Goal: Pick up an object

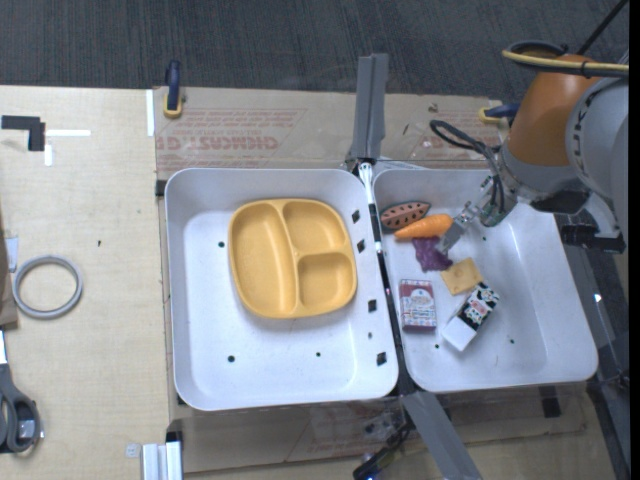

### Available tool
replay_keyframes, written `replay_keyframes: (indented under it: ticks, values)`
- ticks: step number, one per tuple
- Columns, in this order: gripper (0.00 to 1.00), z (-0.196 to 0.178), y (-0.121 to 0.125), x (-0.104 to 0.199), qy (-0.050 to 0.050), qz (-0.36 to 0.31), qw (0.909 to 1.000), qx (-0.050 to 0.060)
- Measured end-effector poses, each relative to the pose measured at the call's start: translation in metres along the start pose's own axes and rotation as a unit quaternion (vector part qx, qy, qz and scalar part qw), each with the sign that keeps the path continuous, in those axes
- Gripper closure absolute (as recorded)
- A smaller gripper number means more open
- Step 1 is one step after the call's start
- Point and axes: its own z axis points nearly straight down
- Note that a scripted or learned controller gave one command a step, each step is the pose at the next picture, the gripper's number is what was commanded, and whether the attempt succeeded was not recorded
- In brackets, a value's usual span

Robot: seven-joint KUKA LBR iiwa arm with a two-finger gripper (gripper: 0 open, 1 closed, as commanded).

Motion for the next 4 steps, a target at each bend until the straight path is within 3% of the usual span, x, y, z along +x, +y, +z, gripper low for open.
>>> replay_keyframes:
  ticks: [1,2,3,4]
  values:
    - [0.00,0.000,0.039,0.038,0.000,0.261,0.9653,0.001]
    - [0.00,-0.099,0.016,0.094,0.000,0.262,0.9650,0.001]
    - [0.00,0.000,0.023,0.038,0.000,0.186,0.9826,0.001]
    - [1.00,-0.009,0.023,0.038,0.000,0.184,0.9828,0.002]
